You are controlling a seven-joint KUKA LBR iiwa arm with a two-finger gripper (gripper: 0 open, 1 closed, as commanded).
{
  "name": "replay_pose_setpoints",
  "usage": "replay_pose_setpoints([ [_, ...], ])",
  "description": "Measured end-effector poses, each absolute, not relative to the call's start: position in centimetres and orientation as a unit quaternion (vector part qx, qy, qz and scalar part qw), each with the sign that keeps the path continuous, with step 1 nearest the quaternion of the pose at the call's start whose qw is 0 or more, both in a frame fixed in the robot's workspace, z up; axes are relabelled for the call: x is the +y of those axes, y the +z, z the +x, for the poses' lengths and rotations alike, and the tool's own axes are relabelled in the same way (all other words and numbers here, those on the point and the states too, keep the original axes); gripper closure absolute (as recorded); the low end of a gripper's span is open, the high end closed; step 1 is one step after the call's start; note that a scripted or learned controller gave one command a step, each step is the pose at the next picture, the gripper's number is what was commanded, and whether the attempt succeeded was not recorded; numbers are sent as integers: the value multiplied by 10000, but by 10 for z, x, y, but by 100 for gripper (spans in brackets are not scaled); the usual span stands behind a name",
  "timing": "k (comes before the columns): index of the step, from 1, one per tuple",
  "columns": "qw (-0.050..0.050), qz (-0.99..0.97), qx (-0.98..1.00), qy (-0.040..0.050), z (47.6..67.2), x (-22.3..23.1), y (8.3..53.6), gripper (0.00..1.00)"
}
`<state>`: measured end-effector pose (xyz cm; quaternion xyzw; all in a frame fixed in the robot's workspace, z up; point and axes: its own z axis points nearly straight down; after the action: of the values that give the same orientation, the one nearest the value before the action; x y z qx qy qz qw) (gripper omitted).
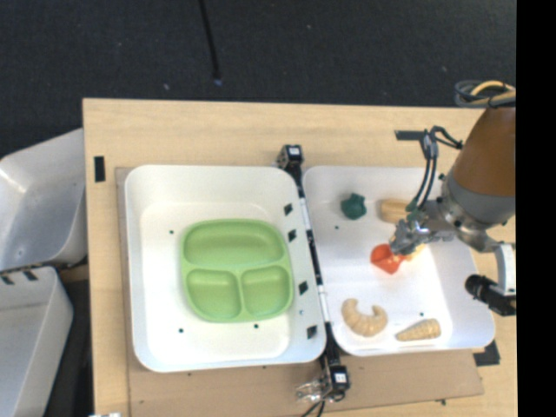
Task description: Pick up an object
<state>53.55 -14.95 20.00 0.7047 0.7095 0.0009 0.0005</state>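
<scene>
The light wooden bench [217, 133] fills the middle of the camera view, and its near edge runs along the bottom of the picture. A small black clip with wires [323, 385] sits there, at the near end of the seam between the two bins. At the left, beside the bench, stand pale grey-white boxes [35, 233].

On the bench the left bin [148, 346] holds a green divided plate [236, 268], which lies flat, its two small compartments nearer and its one long compartment farther. The right bin [452, 320] lies just beside it, touching along the seam. Nearest in it are a pale croissant-shaped piece [365, 318] and, to its right and apart from it, a tan ridged cone [419, 329] on its side. Farther in lies a red object [386, 258]. The gripper [407, 240] stands right at this red object's far right edge, at the end of the grey arm [486, 168] that comes in from the right; whether it is open or closed, or has hold of the red object, cannot be told here. Farther still lie a dark green lump [353, 206] and a tan piece [393, 208], partly hidden behind the gripper's cables.

Another black clip [290, 155] sits at the far end of the seam. Beyond the bench lies dark floor [261, 33].
</scene>
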Motion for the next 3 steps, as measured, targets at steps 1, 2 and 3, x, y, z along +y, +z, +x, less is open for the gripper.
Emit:
replay_pose_setpoints([
  [1, -1, 7044, 7098, 13, 535, -97, 209, 100],
  [2, -2, 7044, 7098, 10, 544, -43, 205, 100],
  [3, 3, 7047, 7095, 9, 554, 4, 221, 100],
])
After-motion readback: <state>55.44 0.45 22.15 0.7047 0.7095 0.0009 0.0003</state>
